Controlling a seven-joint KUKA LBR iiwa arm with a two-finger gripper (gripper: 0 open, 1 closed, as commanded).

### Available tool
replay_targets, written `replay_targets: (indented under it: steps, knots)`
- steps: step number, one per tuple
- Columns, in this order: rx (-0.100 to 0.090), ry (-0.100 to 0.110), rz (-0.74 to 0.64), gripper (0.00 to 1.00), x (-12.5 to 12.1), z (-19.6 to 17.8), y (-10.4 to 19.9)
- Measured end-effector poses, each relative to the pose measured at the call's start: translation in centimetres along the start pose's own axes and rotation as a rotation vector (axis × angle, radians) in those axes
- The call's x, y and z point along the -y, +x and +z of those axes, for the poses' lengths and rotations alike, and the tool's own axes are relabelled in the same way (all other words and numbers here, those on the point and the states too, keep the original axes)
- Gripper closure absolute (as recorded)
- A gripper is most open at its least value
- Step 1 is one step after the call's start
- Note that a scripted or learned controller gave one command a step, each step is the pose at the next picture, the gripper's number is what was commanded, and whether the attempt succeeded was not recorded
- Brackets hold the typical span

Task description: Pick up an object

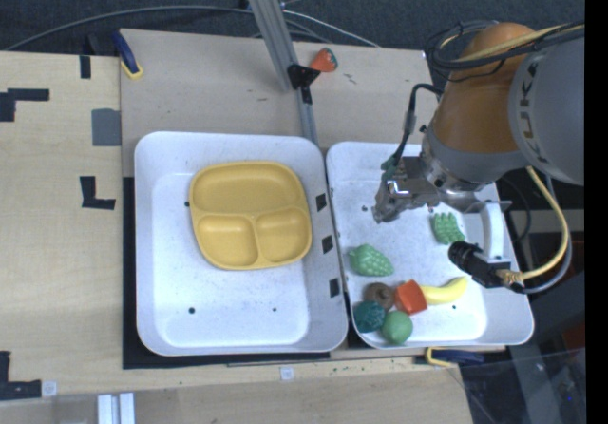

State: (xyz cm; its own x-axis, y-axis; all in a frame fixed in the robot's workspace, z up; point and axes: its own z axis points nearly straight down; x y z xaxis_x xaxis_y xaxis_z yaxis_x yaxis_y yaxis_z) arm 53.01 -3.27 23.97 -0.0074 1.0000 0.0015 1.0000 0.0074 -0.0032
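Over the right bin the gripper hangs, its grip unreadable from here, toys bunched at that bin's near edge, green grapes closest, yellow tray filling the left bin.

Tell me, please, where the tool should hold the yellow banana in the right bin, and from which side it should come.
Grip the banana across its narrow middle, coming straight down from above. It lies flat and long near the bin's near right corner, so the tool closes best across its width. Its left end touches the orange piece; stay nearer the right half.
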Motion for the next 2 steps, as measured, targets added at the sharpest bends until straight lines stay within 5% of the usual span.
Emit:
replay_targets:
  steps: [2]
  knots:
    - [0.001, 0.000, 0.000, 1.00, -1.0, 2.4, 11.1]
